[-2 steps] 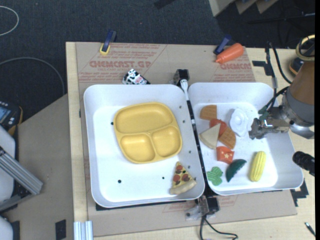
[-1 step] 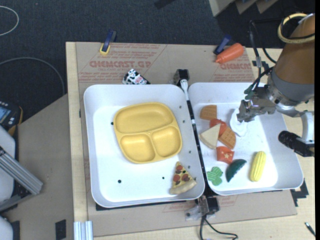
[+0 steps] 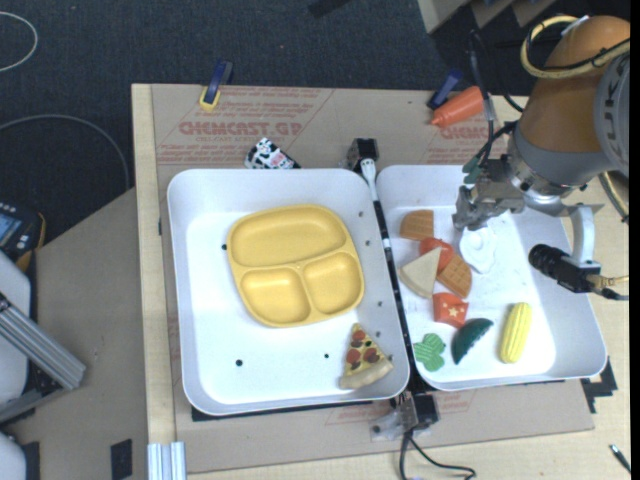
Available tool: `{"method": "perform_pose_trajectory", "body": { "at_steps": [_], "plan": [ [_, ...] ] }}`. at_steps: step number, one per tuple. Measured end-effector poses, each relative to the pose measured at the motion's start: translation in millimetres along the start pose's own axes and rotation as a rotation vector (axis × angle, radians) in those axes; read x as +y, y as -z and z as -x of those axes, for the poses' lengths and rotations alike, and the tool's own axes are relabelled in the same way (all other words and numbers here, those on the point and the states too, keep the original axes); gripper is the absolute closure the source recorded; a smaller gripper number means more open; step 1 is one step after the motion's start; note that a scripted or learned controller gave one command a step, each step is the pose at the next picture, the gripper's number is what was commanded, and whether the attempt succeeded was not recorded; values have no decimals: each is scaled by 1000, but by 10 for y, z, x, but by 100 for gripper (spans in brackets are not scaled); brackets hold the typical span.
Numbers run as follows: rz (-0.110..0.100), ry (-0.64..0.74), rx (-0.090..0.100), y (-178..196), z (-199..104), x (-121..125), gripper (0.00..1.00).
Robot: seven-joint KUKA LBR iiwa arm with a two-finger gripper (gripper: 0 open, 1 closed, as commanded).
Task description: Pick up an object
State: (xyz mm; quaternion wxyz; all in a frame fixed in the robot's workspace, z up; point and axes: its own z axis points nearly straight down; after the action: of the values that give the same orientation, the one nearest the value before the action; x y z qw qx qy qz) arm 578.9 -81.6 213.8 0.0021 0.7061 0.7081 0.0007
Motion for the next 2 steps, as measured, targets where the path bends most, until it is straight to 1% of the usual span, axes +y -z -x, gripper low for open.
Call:
{"method": "perform_pose_trajectory", "body": {
  "at_steps": [1, 2],
  "plan": [
    [1, -1, 1, 200, -44, 12, 100],
    [0, -2, -1, 135, -45, 84, 100]
  ]
}}
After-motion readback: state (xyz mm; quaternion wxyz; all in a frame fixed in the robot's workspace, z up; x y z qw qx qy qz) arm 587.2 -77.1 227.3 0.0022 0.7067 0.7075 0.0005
